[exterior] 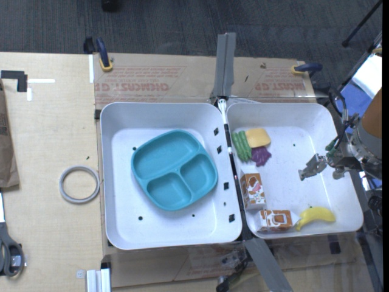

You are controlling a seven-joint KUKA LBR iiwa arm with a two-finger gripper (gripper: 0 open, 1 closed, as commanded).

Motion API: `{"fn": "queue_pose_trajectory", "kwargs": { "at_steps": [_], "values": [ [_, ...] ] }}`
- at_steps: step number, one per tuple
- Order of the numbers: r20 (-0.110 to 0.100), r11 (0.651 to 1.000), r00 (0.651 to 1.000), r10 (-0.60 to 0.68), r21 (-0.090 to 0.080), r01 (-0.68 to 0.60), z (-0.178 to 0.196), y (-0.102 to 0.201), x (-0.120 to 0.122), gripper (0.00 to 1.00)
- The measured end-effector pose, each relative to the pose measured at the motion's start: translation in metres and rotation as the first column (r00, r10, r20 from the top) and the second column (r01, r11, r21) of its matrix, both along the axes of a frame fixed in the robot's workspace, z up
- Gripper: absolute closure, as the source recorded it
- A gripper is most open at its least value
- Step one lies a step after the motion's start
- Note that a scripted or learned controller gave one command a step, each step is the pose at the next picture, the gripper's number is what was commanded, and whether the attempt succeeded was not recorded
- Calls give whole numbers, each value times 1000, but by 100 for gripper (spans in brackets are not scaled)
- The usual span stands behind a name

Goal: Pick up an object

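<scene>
A: What lies at the far left of the bench?
B: A grey tape ring (79, 184) rests flat on the wood, with scissors (10, 255) near the lower edge.

A: And the left bin?
B: The left bin (115, 163) holds a teal divided plate (174, 169), three compartments, lying flat.

A: What objects does the right bin contain?
B: In the right bin (304, 117), near the dividing wall: a green pod (241, 145), a yellow wedge (258, 137) and a purple piece (262, 156), clustered and touching. Below them, a small carton (253, 190); a second carton (275, 221) lies beside a banana (316, 216) at the front wall.

A: Where is the gripper?
B: The gripper (311, 168) sits over bare bin floor at the right, above the banana and apart from it. Nothing lies between its fingers; their spread cannot be told.
</scene>
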State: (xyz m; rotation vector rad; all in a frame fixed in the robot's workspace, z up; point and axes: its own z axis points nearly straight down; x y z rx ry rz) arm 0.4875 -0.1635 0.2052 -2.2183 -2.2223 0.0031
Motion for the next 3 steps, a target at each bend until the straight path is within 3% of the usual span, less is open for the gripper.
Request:
{"fn": "queue_pose_trajectory", "kwargs": {
  "at_steps": [1, 2, 3],
  "values": [
    [2, 993, 993, 114, 0, -114, 36, 15, 75, 0],
    [-1, 991, 991, -131, 0, 131, -41, 59, 113, 0],
    [3, 941, 941, 339, -1, -339, -106, 63, 162, 0]
  ]
}}
